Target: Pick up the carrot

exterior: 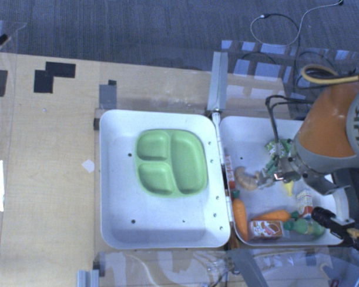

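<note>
Carrot [240,218] lying along the left wall of the right bin [246,131], near its front corner, just left of a small orange carton [266,229]. Gripper [271,174] low over the middle of that bin, right beside a pale tan item [246,179], well short of the carrot. Open or closed: impossible to tell. Green divided tray [170,162] sitting in the left bin [116,185].

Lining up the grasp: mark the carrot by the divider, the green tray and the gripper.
carrot [240,217], camera view, middle of its orange body.
green tray [193,164], camera view, floor of its long right compartment.
gripper [271,175], camera view, at its fingertips.
</note>
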Robot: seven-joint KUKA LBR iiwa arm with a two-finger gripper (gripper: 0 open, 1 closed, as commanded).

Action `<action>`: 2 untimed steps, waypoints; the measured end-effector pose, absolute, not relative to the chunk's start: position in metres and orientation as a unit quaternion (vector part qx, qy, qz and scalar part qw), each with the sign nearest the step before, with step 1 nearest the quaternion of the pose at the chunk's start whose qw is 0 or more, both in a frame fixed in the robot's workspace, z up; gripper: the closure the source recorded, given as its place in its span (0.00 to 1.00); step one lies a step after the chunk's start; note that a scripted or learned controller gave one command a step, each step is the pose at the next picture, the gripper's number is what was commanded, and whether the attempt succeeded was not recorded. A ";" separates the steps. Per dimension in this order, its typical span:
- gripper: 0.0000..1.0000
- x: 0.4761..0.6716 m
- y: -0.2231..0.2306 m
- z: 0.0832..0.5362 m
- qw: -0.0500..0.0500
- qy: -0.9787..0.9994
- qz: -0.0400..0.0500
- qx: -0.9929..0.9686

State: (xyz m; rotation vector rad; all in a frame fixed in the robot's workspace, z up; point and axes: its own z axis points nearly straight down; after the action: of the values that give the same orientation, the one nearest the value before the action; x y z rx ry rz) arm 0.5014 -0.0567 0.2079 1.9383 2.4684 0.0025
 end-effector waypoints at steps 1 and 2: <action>0.00 0.501 -0.057 0.208 0.001 0.787 0.001 0.617; 0.00 0.488 -0.091 0.093 0.000 0.737 0.001 0.675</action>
State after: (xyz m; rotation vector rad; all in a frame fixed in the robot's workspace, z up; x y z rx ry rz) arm 0.4876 -0.0908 0.0931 2.1215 2.3159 0.0016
